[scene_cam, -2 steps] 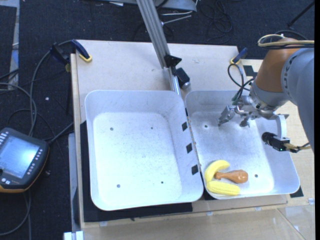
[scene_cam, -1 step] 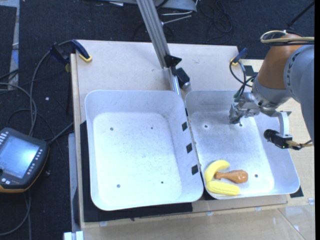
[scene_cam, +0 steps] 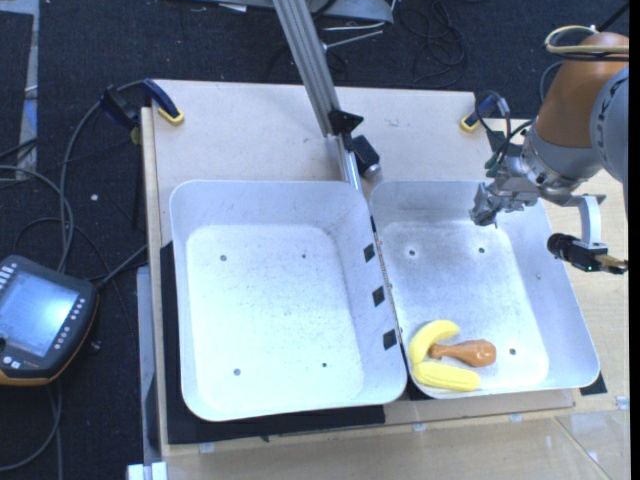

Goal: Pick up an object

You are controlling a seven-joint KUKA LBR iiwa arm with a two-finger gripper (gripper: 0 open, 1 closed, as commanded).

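While the gripper (scene_cam: 486, 212) hangs over the right bin's (scene_cam: 560, 298) far end, grip unclear, a banana (scene_cam: 436, 336) and drumstick (scene_cam: 470, 352) wait nearby.

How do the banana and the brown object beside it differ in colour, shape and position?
The banana is yellow, while the brown object is orange-brown. The banana is long and curved into an arc; the brown object is shorter and club-shaped, nested inside that curve. Both lie in the right bin, at its near edge.
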